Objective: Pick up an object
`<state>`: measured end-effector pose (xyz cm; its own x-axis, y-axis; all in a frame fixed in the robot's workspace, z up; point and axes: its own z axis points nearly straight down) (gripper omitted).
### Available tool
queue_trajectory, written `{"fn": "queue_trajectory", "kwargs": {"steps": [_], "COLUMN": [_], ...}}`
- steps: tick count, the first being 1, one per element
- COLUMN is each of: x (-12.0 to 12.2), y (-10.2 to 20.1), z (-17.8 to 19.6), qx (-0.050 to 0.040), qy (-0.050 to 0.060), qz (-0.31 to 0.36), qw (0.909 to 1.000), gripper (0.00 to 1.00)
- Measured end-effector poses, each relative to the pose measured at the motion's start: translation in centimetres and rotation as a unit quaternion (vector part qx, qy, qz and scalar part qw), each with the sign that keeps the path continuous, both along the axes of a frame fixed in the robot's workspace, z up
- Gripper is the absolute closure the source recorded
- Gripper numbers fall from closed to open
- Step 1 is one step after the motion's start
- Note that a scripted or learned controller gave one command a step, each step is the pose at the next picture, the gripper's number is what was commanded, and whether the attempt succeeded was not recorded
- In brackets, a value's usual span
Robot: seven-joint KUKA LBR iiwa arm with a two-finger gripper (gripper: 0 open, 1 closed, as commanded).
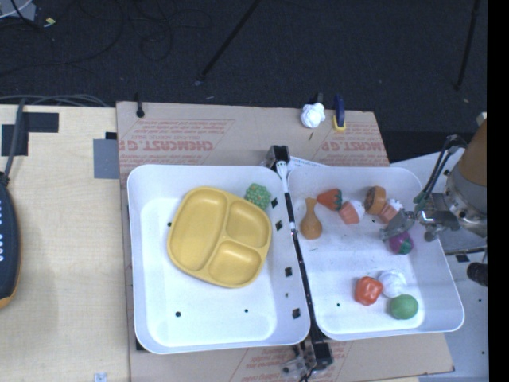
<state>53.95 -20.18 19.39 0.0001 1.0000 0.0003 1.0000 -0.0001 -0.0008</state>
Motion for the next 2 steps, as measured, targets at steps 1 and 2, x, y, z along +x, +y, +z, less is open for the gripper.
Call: {"fn": "queue_trajectory", "kwargs": {"steps": [1,2], "x": [-4.1,-6.5], "y": [1.6,5.4], "z": [-11.0,-10.6], "qx": [0.0001,0.0009], "qy": [0.001,0.001], "qz": [0.000,0.000], "qw": [1.0000,1.0000], "gripper": [0.00,0.00]}}
